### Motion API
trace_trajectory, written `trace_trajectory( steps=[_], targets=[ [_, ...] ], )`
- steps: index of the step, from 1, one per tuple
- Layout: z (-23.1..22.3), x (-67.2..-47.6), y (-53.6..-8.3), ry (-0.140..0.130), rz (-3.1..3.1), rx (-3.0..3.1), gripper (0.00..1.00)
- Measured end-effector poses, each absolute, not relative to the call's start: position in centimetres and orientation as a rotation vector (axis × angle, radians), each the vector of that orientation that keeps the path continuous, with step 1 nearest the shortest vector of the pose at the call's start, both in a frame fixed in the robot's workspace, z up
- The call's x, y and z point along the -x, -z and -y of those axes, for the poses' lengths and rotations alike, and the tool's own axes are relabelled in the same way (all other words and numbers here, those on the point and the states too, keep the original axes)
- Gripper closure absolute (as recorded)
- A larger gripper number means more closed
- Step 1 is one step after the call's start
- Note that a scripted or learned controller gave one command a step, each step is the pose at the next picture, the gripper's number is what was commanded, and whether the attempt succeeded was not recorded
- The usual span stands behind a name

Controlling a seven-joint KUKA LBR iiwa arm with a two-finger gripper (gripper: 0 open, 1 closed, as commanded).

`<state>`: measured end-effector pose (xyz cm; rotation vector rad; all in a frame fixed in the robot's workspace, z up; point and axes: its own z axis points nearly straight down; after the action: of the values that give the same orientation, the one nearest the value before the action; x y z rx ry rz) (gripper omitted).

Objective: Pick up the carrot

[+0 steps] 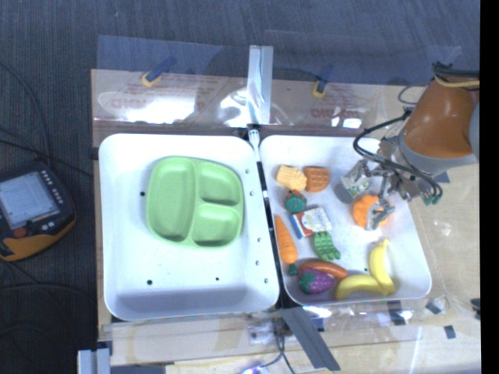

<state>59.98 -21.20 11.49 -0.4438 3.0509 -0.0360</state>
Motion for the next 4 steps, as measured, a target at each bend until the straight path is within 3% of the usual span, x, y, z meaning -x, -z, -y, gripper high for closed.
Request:
trace_trajectory(
  steps=[1, 2, 3, 4],
  targets=[
    [22.2, -58.9, -11.5, 0.03, -3.059, 0.408, 0.0],
    [20.5, -60.1, -11.4, 0.038, -3.059, 0.329, 0.0],
    [21.9, -59.4, -11.4, 0.019, -3.077, 0.141, 0.0],
    [19.0, -59.4, -10.1, 0.015, -3.102, 0.128, 0.0]
  ],
)
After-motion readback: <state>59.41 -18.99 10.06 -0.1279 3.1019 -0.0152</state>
